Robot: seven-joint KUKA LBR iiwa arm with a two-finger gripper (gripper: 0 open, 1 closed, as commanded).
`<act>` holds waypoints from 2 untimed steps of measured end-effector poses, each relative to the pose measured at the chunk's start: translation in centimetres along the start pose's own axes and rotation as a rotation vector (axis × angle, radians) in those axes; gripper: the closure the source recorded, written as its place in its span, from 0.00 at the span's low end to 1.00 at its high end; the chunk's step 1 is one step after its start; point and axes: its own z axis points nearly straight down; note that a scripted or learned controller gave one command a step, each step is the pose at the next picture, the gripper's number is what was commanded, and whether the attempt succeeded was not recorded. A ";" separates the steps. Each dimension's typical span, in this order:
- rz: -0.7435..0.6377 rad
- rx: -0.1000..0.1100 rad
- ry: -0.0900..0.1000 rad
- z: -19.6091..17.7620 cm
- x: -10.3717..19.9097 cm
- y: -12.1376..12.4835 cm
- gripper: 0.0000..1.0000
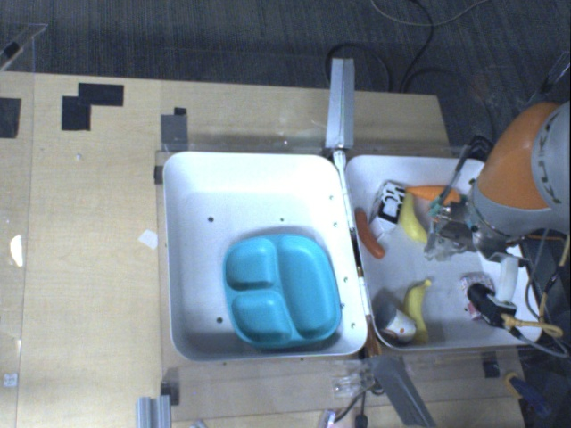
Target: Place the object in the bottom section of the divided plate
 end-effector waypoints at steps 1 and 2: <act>-0.102 0.002 0.001 -5.8 9.2 0.5 1.00; -0.323 0.005 0.002 -3.1 17.1 -0.7 1.00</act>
